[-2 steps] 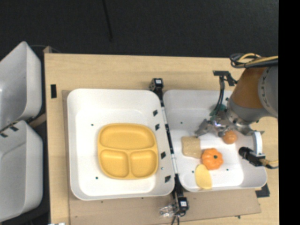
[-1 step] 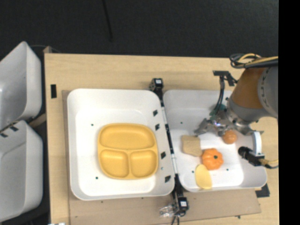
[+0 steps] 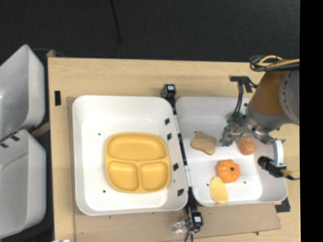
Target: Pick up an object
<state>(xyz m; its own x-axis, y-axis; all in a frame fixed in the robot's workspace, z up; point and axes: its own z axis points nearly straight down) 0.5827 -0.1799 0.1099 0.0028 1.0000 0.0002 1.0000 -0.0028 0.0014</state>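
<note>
Camera view: the gripper (image 3: 231,135) is lowered into the right bin (image 3: 202,110), between the bread slice (image 3: 203,142) and the small orange fruit (image 3: 246,146). Whether it is spread or closed cannot be determined, and no object is visibly gripped. Judged status: approach stage; the grasp and lift are not yet done. Candidate objects all rest on the bin floor: bread slice just left of the tool, small orange fruit just right, pumpkin (image 3: 228,171) and yellow piece (image 3: 218,191) nearer the front. The left bin (image 3: 86,115) carries a yellow divided plate (image 3: 137,162).
</note>
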